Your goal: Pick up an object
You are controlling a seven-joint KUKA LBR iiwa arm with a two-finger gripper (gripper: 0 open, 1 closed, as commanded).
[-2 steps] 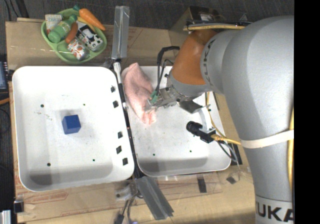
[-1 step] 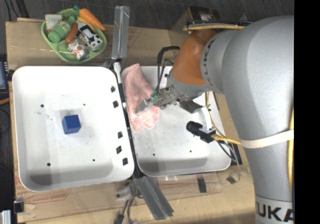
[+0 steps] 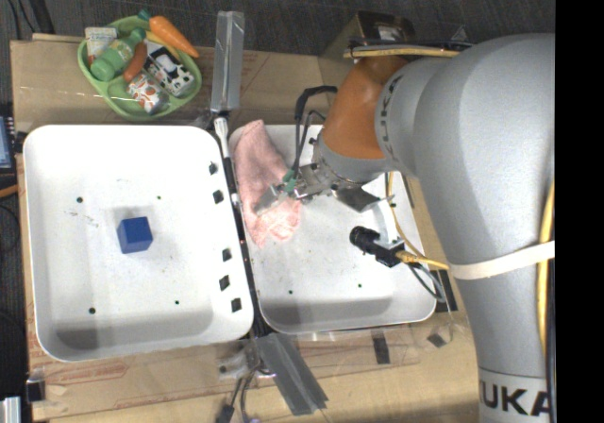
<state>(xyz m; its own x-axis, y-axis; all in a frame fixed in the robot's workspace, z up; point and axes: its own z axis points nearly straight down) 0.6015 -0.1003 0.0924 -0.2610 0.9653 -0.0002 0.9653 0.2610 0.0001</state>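
Although the arm hides much of the right bin (image 3: 330, 308), the fingers (image 3: 294, 187) sit low on the pink cloth (image 3: 260, 180) along that bin's left wall. This cloth runs lengthwise from twelve to six o'clock, lying mostly at nine o'clock of them. Whether they are spread or pinching cloth, I cannot tell. A blue cube (image 3: 135, 233) rests in the left bin (image 3: 57, 157).

Bright even overhead light, soft shadows, slightly grainy.

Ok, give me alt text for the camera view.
The grey arm's hand is down on a pink cloth in the right white bin. A blue cube sits in the left bin.
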